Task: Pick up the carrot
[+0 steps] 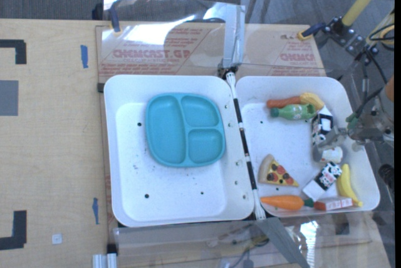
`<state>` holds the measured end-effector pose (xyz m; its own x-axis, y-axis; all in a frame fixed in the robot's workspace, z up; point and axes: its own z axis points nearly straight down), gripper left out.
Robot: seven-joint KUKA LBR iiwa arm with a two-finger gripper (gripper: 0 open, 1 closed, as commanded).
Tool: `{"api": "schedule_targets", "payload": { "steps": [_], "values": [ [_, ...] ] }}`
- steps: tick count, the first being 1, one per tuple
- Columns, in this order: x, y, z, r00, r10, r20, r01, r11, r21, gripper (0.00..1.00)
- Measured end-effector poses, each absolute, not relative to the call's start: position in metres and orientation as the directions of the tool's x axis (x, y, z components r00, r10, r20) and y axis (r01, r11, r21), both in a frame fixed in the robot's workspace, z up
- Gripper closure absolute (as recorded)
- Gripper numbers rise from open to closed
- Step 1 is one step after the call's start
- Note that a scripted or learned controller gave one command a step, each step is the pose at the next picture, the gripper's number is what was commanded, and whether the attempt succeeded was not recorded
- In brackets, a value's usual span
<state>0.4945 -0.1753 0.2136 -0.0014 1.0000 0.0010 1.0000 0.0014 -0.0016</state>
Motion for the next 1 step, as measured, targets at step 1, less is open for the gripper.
{"api": "schedule_targets", "payload": {
  "steps": [1],
  "values": [
    [0.6092, -0.1729, 0.1556, -0.062, 0.998, -0.001, 0.998, 0.062, 0.002, 0.00]
  ]
}}
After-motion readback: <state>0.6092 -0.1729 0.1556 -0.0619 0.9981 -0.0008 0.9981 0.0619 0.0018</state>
